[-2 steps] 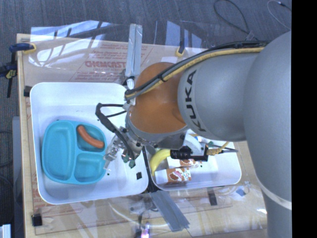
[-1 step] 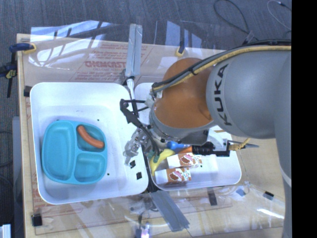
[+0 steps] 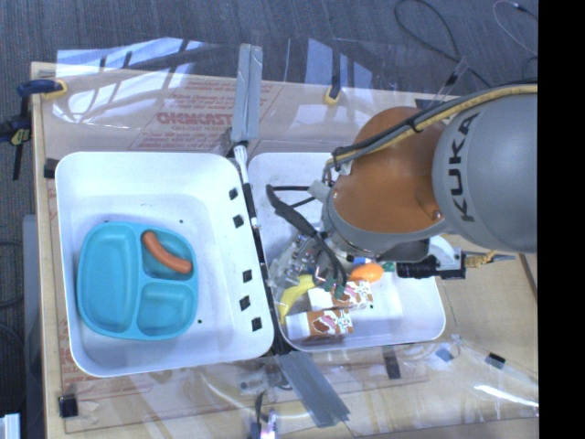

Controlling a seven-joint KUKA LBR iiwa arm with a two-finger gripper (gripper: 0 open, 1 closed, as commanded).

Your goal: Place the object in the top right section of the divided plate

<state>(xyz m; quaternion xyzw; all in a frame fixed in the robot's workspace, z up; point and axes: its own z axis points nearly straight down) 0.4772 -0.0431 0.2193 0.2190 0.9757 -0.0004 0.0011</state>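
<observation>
Tool (image 3: 315, 265): low in right bin (image 3: 416, 323), mostly hidden under orange wrist band; open or closed — cannot tell.
Sausage (image 3: 167, 252): smooth, orange-brown, curved; lies in top right section of divided plate (image 3: 114, 282).
Plate: glossy blue plastic, rounded, in left bin (image 3: 110, 186).
Clutter under arm: yellow piece (image 3: 300, 292), orange ball (image 3: 366, 272), printed packets (image 3: 329, 322), partly covered.

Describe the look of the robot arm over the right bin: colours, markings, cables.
The arm is a thick, rounded grey body with KUKA in dark letters on its side. An orange band wraps it above the wrist. Yellow and black cables run along its top, and black cables loop near the wrist.
</observation>
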